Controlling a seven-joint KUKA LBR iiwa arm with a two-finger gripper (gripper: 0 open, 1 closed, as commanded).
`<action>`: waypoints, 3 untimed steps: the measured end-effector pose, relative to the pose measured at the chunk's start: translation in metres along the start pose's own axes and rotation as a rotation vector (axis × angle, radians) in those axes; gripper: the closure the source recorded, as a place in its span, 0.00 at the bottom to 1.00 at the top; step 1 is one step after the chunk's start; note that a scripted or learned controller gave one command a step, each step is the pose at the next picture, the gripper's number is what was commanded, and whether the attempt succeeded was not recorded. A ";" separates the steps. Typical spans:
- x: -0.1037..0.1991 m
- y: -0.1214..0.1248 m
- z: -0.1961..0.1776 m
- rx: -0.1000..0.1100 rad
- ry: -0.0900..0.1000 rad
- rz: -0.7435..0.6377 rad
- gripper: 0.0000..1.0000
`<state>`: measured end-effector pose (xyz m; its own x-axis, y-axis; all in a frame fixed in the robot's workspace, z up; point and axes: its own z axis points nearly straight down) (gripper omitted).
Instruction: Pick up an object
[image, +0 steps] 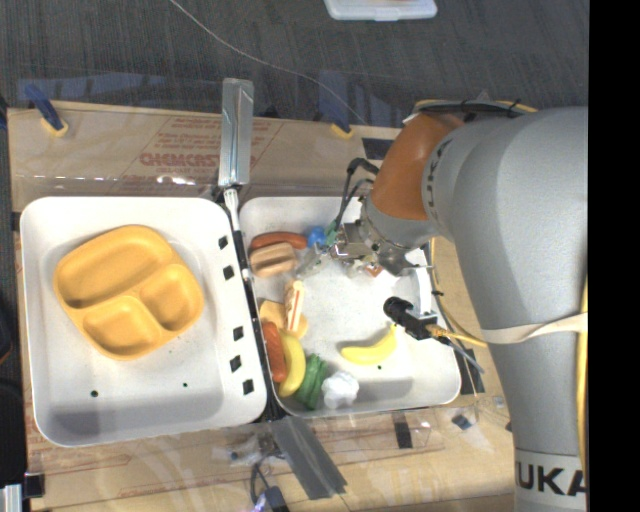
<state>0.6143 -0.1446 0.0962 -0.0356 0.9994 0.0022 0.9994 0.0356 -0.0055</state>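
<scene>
You have the arm (500, 230) reaching in from 3 o'clock, its orange band over the upper right corner of the right bin (440, 385). The gripper (345, 245) sits low over that bin's upper half, near 12 o'clock within the bin; you cannot tell from here how it stands or whether anything is in it.

Just to the gripper's 9 o'clock you see a hot dog (275, 252) lying across the bin's upper left corner, with a small blue piece (317, 238) between the two. At 6 o'clock from the hot dog, a sandwich wedge (295, 305) leans along the left wall. Below it, toward 7 o'clock in the bin, a yellow banana (292, 365) lies against a red piece (274, 345) and a green pepper (312, 380), with a white crumpled lump (342, 390) touching the pepper's right side. A second banana (370, 348) lies apart near the bin's middle, at 5 o'clock from the gripper.

In the left bin (50, 420) you see a yellow divided plate (128, 290), resting toward 10 o'clock.
</scene>
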 end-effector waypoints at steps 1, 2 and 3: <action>0.053 0.018 0.008 0.001 -0.001 0.172 0.00; 0.053 0.018 0.001 0.005 -0.001 0.167 1.00; 0.051 -0.009 -0.041 0.002 -0.001 0.302 1.00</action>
<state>0.6035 -0.0936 0.1369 0.2630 0.9648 -0.0006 0.9648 -0.2630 -0.0079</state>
